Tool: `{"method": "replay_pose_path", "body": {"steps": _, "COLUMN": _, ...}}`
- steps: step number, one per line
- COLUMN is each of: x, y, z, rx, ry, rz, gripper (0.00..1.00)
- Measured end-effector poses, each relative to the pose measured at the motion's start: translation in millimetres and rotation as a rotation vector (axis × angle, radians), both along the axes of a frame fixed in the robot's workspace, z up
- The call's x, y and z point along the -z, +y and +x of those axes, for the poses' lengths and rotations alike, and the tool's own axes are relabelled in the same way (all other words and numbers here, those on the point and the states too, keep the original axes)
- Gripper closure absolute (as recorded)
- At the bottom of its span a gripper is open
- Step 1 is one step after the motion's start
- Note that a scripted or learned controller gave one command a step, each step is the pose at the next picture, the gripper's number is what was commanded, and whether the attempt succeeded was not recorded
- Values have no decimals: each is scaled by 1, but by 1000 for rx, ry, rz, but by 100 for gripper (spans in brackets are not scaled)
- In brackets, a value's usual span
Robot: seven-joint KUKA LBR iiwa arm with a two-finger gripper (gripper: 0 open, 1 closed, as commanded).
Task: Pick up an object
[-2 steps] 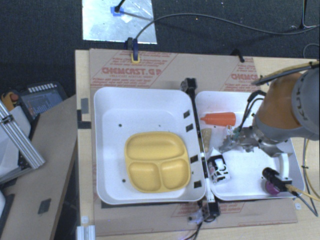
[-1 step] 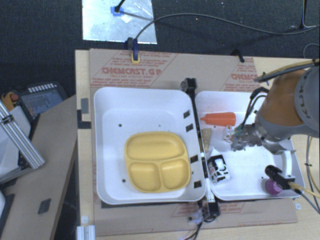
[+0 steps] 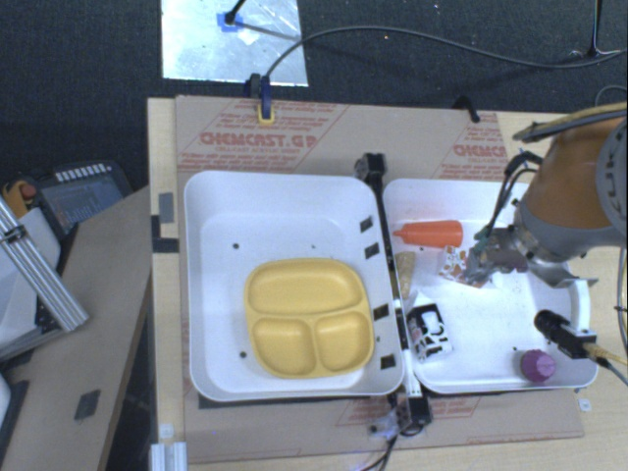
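Orange carrot (image 3: 429, 233) — flat, right bin's (image 3: 491, 379) far-left.

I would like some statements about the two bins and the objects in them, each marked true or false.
1. The yellow divided tray lies in the left bin. True.
2. The orange object lies in the left bin. False: it is in the right bin, near its far edge.
3. The purple object sits near the right bin's front right corner. True.
4. The gripper hovers over the yellow tray. False: it is over the right bin, by a small multicoloured item.
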State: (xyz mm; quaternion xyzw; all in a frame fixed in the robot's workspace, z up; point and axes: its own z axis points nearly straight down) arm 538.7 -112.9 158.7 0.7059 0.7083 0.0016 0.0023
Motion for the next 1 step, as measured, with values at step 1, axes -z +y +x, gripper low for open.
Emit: {"method": "replay_pose_path", "body": {"steps": 1, "x": -64, "y": 1, "z": 1, "rx": -1, "ry": -3, "rz": -1, "gripper": 100}}
